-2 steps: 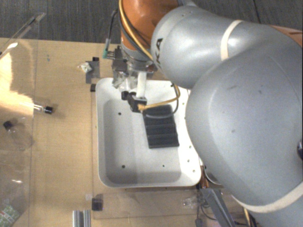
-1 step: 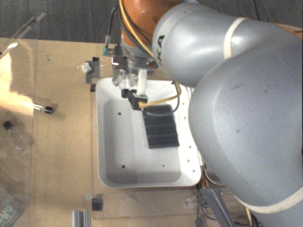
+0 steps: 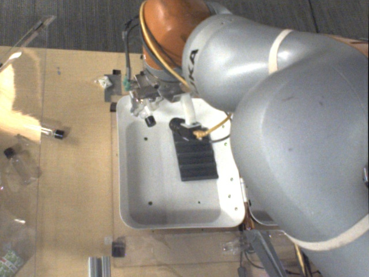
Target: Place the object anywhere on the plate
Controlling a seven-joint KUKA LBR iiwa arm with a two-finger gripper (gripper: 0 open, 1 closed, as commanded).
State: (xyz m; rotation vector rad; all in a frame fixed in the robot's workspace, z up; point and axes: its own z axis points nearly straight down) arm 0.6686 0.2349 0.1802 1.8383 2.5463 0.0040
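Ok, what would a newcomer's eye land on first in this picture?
The big grey arm with its orange band reaches in from the right, covering much of the view. Beneath it lies a shallow white bin, with the end effector hanging over its upper left corner.

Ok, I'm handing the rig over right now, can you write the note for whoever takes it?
Gripper: over the top left corner of the white bin, no object seen in its grip.
Job's things: the arm covers the bench to the right; object and plate unlocated.
Done: nothing confirmed.
Left: find the object, grasp it, set it on the plate.
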